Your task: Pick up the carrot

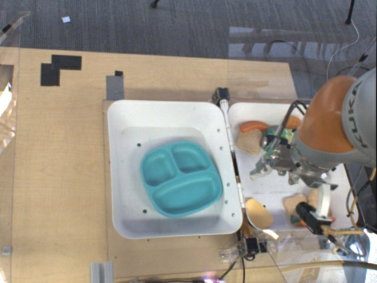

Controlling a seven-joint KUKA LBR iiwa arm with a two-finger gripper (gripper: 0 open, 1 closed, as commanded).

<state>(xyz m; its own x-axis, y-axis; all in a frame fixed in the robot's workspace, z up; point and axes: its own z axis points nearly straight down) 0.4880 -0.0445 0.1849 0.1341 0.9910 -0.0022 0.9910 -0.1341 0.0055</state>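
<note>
Two shallow white bins side by side on the wooden worktop: left bin and right bin, meeting along one seam. In the left bin, one teal tray, lying flat and turned at a slant, split into three compartments: two smaller ones toward the far side, one long one toward the near side. In the right bin, one carrot, orange, lying close to the far wall toward that bin's left side, right against the far edge of one tan bread-like piece. Also counted in that bin: a second tan piece toward the near wall, one small orange-and-green bit just beside it and too hidden to name, and one round yellowish piece at the near left corner. One arm, grey with an orange band, reaching in from the right above the right bin. One gripper low over the middle of the right bin, just beside the tan bread-like piece on its near side, apart from the carrot. Jaws apart or together: impossible to tell from this angle. On the worktop beyond the left bin, one black L-shaped patch and one grey patch. One black clamp at the far end of the seam.
</note>
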